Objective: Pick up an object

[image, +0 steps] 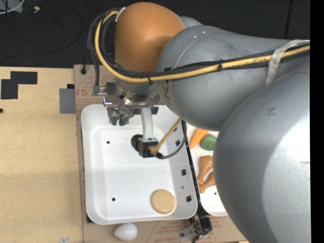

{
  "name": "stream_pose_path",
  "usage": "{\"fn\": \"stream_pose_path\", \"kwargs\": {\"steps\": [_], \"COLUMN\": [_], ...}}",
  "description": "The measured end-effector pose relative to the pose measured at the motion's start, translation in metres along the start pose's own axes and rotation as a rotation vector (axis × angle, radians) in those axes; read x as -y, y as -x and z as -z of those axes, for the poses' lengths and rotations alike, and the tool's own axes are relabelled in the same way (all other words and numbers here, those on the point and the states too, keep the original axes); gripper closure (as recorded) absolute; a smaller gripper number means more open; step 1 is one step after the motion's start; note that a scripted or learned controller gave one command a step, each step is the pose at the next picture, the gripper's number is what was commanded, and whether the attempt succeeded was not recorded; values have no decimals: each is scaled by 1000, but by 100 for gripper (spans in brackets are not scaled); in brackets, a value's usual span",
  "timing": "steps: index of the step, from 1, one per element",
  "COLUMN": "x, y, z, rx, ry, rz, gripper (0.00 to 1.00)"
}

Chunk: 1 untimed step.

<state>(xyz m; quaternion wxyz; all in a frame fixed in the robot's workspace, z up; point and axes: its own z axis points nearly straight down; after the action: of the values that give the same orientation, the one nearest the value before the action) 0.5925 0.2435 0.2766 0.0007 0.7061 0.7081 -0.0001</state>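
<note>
A round tan disc (163, 201) lies flat in the left white bin (93, 186), near its front right corner. My gripper (120, 118) hangs over the back edge of that bin, well behind the disc and to its left, under the orange band of the wrist. Nothing shows in it. In the right bin (215, 207) lie an orange carrot-like piece (198, 136), a green piece (208, 142) and a tan-orange piece (205, 171), all partly hidden by the arm.
A white egg-shaped thing (125, 232) rests outside the left bin, on the cardboard by its front edge. The big grey arm covers most of the right bin. Brown cardboard with grey and black patches stretches to the left.
</note>
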Motion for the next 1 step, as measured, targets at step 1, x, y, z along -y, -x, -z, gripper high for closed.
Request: {"fn": "stream_pose_path", "kwargs": {"steps": [1], "x": [-52], "y": [0], "z": [49], "rx": [-2], "ry": [3], "rz": [1], "gripper": [100]}}
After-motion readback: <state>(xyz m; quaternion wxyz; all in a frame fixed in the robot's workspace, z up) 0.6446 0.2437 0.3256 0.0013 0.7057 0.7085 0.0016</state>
